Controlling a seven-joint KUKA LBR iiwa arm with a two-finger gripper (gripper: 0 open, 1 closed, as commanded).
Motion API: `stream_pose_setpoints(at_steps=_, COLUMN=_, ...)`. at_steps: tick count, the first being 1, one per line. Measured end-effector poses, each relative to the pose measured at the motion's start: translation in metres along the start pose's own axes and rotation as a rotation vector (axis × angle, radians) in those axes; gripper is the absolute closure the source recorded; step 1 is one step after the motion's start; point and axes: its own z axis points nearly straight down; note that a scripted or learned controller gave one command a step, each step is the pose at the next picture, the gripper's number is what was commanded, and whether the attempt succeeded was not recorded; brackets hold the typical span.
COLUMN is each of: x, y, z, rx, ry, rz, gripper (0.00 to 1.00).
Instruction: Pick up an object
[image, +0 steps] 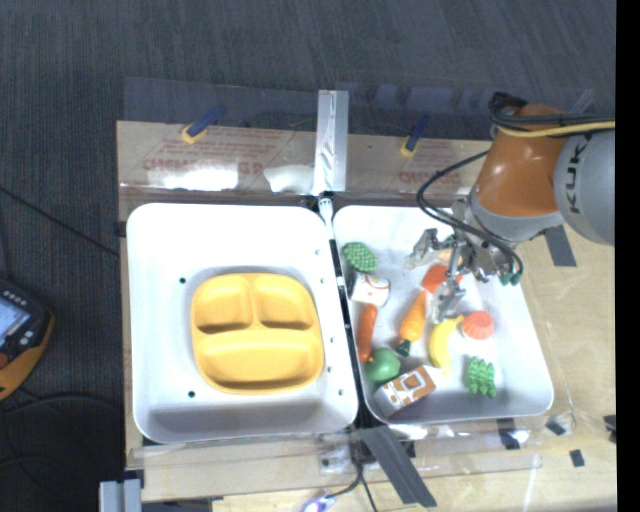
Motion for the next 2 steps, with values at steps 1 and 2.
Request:
stream_pose_setpoints(at_steps=1, x=0.022, y=0.038, z=0.027, rx=0.002, ry=-0.011, rz=0.044, gripper=0.0)
stream_pose_setpoints(at_steps=2, x=0.043, y=0.055, z=0.026, rx=0.007, ry=-0.018, rz=0.054, gripper=0.0)
